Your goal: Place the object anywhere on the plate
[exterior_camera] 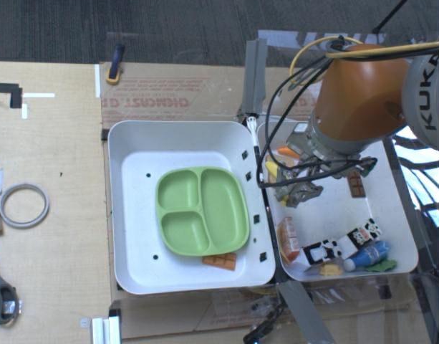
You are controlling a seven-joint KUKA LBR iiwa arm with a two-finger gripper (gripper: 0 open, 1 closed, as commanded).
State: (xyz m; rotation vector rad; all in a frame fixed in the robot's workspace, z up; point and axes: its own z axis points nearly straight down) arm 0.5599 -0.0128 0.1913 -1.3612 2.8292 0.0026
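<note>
Nearby, waffle (220,261) beside plate (203,211), tape roll (22,205)

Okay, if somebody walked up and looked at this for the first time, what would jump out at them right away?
Probably the bright green divided plate, sitting in the middle of the left white bin with a small orange-brown waffle-like piece at its near edge. Next, the arm's big orange band looming over the right bin, cables trailing below it. Toys cluster in that bin's near corner, including a black-and-white cow and a blue bottle.

Plate (202,211) top clear; waffle (220,261) at edge.
</note>
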